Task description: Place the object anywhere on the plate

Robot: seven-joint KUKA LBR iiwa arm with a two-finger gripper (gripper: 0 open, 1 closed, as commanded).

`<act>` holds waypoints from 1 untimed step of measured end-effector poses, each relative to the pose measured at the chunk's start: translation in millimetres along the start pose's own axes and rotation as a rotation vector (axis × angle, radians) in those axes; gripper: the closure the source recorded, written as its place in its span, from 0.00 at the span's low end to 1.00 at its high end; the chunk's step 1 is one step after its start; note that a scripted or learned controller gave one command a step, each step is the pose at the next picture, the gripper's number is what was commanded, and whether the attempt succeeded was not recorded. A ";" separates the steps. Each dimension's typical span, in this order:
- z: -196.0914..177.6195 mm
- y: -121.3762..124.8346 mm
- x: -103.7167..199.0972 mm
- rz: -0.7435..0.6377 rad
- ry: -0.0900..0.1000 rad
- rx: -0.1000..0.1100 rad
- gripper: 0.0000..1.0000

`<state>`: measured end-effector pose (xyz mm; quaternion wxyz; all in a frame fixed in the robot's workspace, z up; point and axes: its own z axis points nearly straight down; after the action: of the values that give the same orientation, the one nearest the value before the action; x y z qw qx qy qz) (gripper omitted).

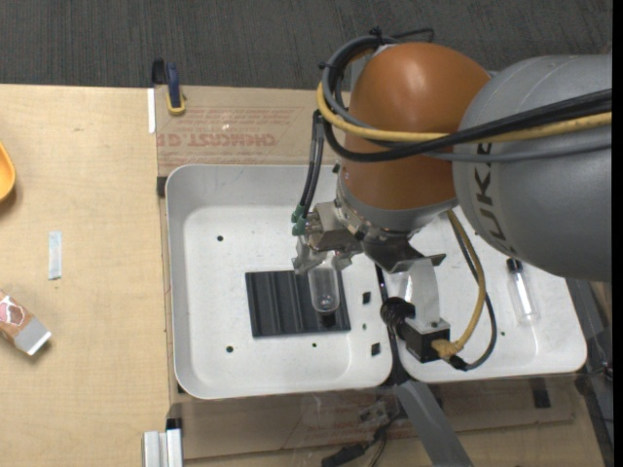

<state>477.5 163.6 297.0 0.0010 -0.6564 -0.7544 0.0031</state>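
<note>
Lying below fingers (319,261): tube (323,290)

The arm (458,144) covers the back of the right bin (545,348) and runs off the frame's right edge, and its bulk hides most of the claw (319,261). An orange thing (5,173) on the surface (78,163) is cut by the left edge. Printing on the cardboard (229,134) is too blurred to read.

Tube (322,290) on plate (277,305) in left bin (195,261).
</note>
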 end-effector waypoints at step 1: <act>57.0 -2.7 -21.2 -0.138 0.001 -0.001 1.00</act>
<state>477.4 142.1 240.1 0.0011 -0.6028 -0.7979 0.0024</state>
